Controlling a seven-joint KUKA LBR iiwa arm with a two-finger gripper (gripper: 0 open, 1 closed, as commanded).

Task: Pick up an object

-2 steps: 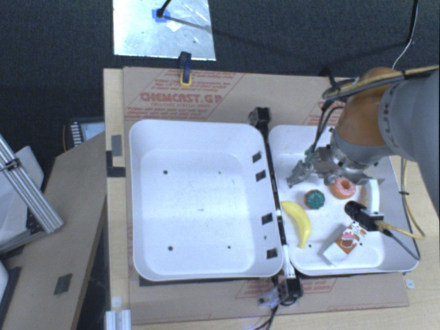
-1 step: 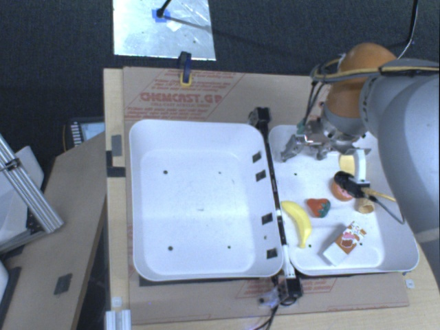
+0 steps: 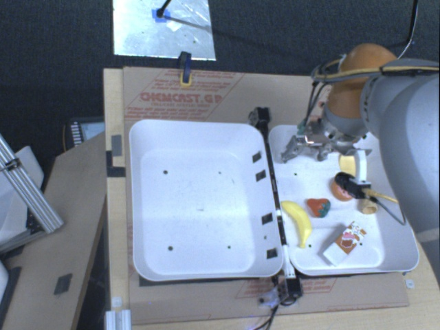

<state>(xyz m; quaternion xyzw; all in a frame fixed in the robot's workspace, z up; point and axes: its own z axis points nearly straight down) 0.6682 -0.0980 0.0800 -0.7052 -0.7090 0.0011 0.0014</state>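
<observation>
**Gripper hangs over the back of the right bin, fingers apart**

The gripper (image 3: 304, 152) sits above the far left corner of the right bin (image 3: 309, 179), reaching in from the right under the grey arm (image 3: 402, 126) with its orange band. Its 2 fingers (image 3: 288, 150) are spread apart with nothing between them, and they point down at a bare patch of the white bin floor.

All 5 loose things lie in the right bin, nearer the front than the gripper. A banana (image 3: 298, 221) lies along the left wall, next to the divider between the 2 bins. A small red strawberry (image 3: 317, 207) sits just beside the banana's upper end. A little white and red box (image 3: 346, 242) lies near the front right, tilted. A yellow block (image 3: 348, 163) stands near the back, to the right of the gripper, and a small orange thing (image 3: 339, 190) lies just in front of it.

The left bin (image 3: 199, 205) sits alongside on the worktop (image 3: 112, 108), over a cardboard sheet (image 3: 180, 95) printed in red.
</observation>
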